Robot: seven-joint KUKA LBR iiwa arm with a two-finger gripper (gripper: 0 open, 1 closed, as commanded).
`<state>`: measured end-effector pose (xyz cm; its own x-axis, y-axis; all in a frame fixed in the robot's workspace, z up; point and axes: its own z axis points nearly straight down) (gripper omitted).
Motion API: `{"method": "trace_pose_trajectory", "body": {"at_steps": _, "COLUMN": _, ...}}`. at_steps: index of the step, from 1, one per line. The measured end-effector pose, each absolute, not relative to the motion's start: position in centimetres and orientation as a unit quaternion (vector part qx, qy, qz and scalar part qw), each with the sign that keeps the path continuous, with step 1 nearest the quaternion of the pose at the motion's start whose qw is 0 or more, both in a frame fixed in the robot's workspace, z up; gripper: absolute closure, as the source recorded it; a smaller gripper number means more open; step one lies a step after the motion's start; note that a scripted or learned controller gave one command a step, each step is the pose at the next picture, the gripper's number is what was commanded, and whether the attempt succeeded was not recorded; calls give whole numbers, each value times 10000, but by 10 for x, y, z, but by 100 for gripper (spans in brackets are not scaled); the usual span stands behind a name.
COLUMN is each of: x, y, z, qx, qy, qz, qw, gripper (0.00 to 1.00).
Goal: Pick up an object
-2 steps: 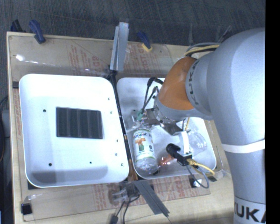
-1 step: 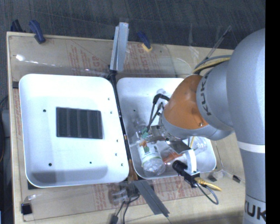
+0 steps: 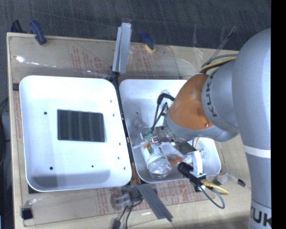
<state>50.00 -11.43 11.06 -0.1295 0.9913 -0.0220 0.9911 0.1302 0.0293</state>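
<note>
Gripper point(image 3: 150, 140) of the grey arm reaches down into the right-hand shallow white bin point(image 3: 133, 99), just above a clear plastic bottle point(image 3: 158, 163) lying near that bin's front wall; its grasp cannot be told.

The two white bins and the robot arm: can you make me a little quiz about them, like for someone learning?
1. True or false: the arm reaches over the left bin.
2. What lies in the right bin under the arm?
A. a clear plastic bottle
B. a red ball
C. a book
3. Fill in: the dark rectangle sits in the ____ bin.

Key
1. False. The arm is over the right bin.
2. A. The clear plastic bottle lies near the bin's front edge.
3. Left.
</note>
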Motion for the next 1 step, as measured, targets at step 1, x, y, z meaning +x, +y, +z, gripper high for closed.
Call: {"method": "trace_pose_trajectory", "body": {"at_steps": 1, "x": 530, "y": -57, "z": 192, "qx": 6764, "qy": 7366, "qz": 1, "qw": -8, "gripper": 100}}
